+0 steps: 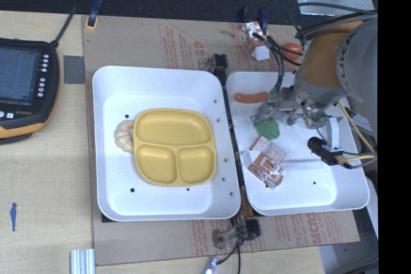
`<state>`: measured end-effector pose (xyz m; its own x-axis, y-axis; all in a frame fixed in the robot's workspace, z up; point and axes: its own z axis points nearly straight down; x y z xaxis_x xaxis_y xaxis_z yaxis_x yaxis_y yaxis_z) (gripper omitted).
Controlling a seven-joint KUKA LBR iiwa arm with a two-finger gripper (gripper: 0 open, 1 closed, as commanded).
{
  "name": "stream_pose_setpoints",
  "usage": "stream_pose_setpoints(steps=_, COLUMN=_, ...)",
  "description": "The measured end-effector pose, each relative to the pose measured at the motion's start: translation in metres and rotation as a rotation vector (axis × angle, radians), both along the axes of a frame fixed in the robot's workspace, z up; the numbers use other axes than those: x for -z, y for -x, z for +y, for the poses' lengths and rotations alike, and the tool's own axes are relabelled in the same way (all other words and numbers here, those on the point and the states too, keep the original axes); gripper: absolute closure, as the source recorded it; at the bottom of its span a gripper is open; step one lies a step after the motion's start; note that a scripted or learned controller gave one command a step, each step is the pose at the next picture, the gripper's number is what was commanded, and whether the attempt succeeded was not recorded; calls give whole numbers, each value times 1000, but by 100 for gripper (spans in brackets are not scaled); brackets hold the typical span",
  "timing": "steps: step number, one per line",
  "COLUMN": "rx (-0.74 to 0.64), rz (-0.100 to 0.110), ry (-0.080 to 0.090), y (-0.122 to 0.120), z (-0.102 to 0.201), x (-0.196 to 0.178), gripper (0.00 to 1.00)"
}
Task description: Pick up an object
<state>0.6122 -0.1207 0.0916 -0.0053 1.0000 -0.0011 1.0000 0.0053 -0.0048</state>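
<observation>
Hand (275, 113) above crinkled green piece (268, 129).

We look down from one fixed camera above the bench, at a slant, taking in both shallow white plastic bins (106, 138) side by side, with the grey orange-banded arm (334, 64) entering at right.

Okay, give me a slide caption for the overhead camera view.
Gripper low in the right bin over a green item; yellow tray in the left bin.
</observation>
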Motion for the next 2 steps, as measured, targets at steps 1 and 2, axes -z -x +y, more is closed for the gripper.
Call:
stream_pose_setpoints(steps=1, rx=-2, rz=2, ry=0, y=0, z=-1, x=-10, gripper=100)
stream_pose_setpoints(steps=2, rx=-2, rz=2, ry=1, y=0, z=-1, x=-10, gripper=0)
